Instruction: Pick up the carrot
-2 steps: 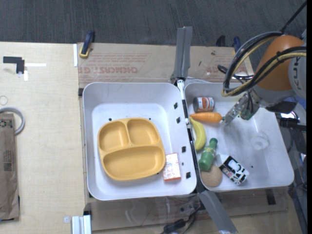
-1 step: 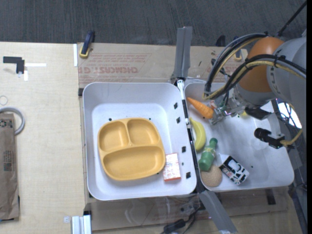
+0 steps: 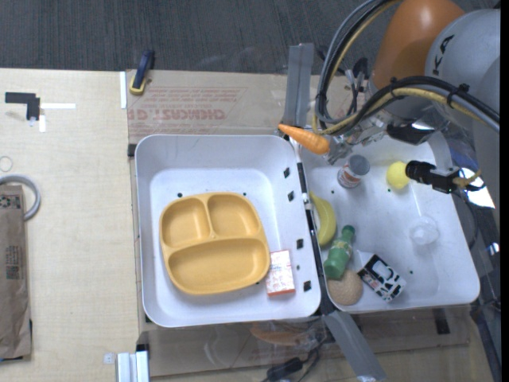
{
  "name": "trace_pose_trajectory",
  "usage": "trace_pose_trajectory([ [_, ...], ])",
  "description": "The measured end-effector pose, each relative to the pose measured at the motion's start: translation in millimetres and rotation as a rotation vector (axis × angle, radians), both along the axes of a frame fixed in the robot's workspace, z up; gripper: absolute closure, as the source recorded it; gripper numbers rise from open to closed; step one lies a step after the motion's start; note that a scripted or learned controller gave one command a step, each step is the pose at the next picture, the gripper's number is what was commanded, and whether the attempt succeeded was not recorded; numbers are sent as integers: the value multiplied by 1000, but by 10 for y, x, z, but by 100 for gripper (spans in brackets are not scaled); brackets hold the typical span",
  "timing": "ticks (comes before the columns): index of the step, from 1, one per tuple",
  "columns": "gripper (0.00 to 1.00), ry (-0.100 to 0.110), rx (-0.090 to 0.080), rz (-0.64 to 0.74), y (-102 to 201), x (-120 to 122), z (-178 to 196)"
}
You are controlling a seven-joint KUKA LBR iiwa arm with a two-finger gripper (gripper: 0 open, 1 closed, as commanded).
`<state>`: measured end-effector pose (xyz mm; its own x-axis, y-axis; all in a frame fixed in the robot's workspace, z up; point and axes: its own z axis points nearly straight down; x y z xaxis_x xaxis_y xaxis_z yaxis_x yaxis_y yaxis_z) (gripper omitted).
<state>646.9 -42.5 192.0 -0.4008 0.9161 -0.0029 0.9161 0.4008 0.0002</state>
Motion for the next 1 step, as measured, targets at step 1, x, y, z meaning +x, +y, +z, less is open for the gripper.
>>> trace_pose_trajectory([
  [1, 100, 0, 0, 78, 326, -182, 458],
])
